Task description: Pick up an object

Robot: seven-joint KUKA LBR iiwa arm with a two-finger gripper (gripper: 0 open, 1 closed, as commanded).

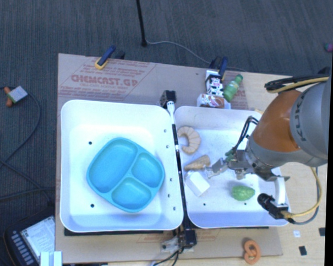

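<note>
The right bin (211,124) holds several small objects. A curled tan pastry (189,139) lies near its far left, with a tan wedge (197,162) below it. A white block (197,184) sits by the left wall, and a green lump (242,192) lies toward the front right. My gripper (222,166) hangs low over the middle of this bin, just right of the tan wedge and up-left of the green lump. Nothing visibly sits in it. The grey and orange arm (285,129) covers the bin's right side.
The left bin (79,120) holds a blue divided plate (126,173). Behind the right bin stand a small green bottle (231,87) and a printed packet (213,93). An orange ring (251,250) lies on the cardboard in front. A yellow cable (306,210) loops at the arm's lower right.
</note>
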